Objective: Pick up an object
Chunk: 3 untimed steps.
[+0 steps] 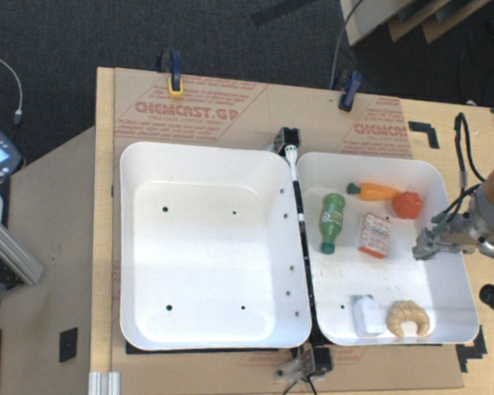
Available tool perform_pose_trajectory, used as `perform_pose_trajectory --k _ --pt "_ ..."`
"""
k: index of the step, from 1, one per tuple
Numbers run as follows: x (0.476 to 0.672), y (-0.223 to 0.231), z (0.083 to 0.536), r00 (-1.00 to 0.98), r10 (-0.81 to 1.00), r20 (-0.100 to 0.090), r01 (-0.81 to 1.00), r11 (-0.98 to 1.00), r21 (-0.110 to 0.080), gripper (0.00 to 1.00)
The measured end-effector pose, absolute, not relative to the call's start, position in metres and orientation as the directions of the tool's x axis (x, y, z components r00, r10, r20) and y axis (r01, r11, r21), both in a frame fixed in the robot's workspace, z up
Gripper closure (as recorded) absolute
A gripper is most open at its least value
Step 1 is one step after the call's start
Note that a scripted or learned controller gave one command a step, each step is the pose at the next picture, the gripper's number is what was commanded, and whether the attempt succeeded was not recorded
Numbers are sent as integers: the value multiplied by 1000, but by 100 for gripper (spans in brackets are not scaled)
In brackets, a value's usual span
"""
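A red-and-white packet (374,236) is lying flat just left of the gripper (425,245); whether it is clenched cannot be told.

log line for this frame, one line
phase: approach | gripper: over right bin, right side, nothing held | nearest: red ball

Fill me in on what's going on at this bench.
A robot arm reaches in from the right, its gripper low over the right bin, near that bin's right side. That bin holds a green bottle, a carrot, a red tomato, a small packet, a white block and a croissant. Nothing has been picked up yet.
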<state>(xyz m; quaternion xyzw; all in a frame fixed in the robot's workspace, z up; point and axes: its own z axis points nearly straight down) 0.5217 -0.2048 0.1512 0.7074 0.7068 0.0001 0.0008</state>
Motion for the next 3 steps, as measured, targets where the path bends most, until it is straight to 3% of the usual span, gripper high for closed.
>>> perform_pose_trajectory --k 1,2,3 --pt "521 -205 151 1 1000 -1 1000 -1 0 0" --pt "522 -205 161 1 1000 -2 1000 -1 3 100" --pt "522 -205 161 2 1000 -2 1000 -2 3 0"
